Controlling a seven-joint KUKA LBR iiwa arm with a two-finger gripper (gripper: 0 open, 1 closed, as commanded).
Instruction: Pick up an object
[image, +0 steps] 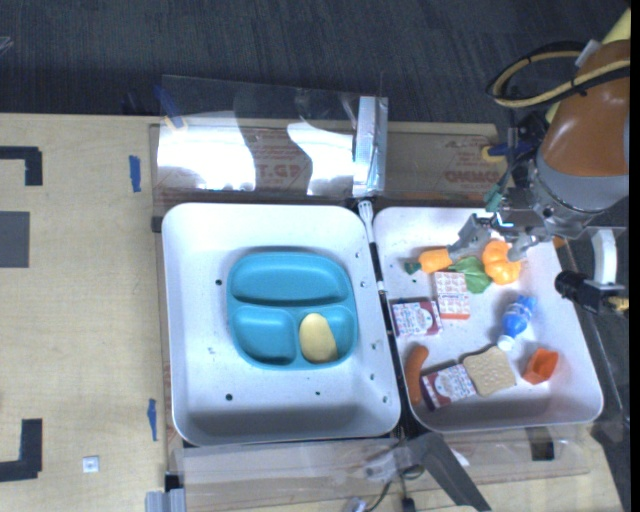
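A pale wooden surface carries two shallow white bins side by side, with a shiny clear sheet taped behind them. In the right bin the pincer hangs low over the far end, above a cluster of toy food; whether its fingers are spread or pressed together cannot be told, and nothing shows between them. Just under it lie an orange piece and a green leaf, with a second orange piece to the left. Nearer the middle sit two small printed cartons, close together. A blue and white bottle lies to their right, an orange block near the right wall. Toward the near edge lie a slice of toast, touching another carton, and a sausage beside the left wall. The left bin holds a blue divided tray with a yellow lemon-like piece in its right front compartment.
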